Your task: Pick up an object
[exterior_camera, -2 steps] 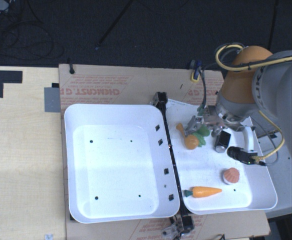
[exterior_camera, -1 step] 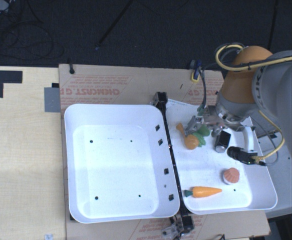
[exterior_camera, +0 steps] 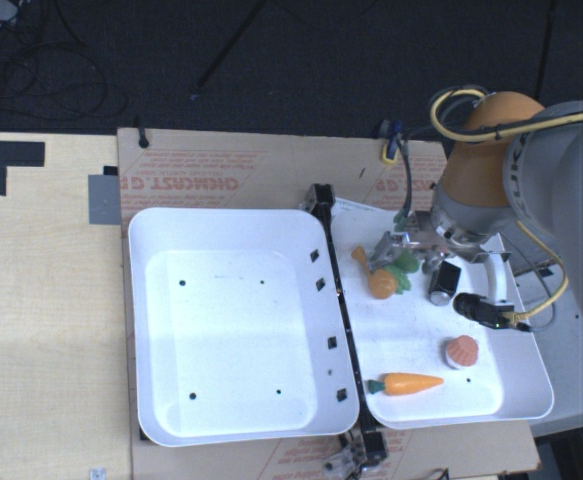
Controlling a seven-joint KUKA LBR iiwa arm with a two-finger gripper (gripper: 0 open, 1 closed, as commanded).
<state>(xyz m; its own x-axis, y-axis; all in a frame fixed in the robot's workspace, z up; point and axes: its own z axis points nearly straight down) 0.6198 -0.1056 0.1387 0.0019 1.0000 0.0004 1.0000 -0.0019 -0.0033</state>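
From the overhead camera I see the arm (exterior_camera: 501, 158) reaching into the right bin (exterior_camera: 516, 393), its gripper (exterior_camera: 403, 251) low over a small cluster at the bin's upper left: an orange round piece (exterior_camera: 382, 285) touching a green piece (exterior_camera: 406, 266). I cannot tell how the gripper is set. Well apart, toward the near edge, lie a toy carrot (exterior_camera: 406, 384) and, just above it to the right, a pinkish round piece (exterior_camera: 461, 351); beside this bin sits the left bin (exterior_camera: 146, 268).

Grey arm (exterior_camera: 556, 168), orange band (exterior_camera: 486, 158), yellow cable loop (exterior_camera: 456, 118) above, black cylinder parts near silver wrist (exterior_camera: 461, 238)
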